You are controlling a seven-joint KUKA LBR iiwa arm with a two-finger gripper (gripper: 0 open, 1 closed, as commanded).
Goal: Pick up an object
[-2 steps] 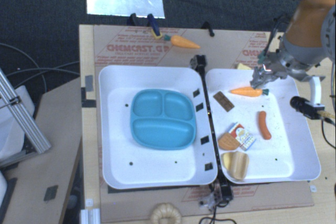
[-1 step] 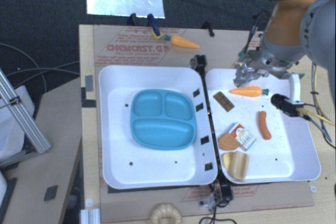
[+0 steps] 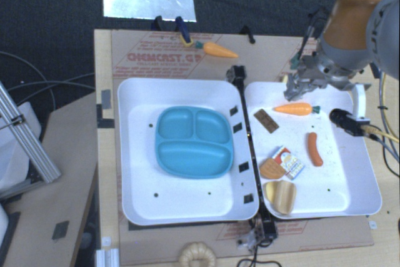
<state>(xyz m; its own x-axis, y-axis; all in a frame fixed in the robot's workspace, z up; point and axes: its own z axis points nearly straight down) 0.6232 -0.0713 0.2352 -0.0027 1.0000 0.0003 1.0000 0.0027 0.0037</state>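
The carrot (image 3: 294, 109) lay crosswise at the far end of the right bin (image 3: 362, 187), just beneath the gripper (image 3: 295, 92). It looked light, rigid and smooth, so a grasp across its thick middle seemed best. Finger spacing could not be told. A sausage (image 3: 314, 149) lay nearer; a blue tray (image 3: 190, 141) occupied the left bin (image 3: 134, 153).

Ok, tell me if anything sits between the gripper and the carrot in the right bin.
Nothing visible does. The gripper hangs just above the left end of the carrot, with bare bin floor around it. The brown bar lies off to the left and the sausage lower down, both apart.
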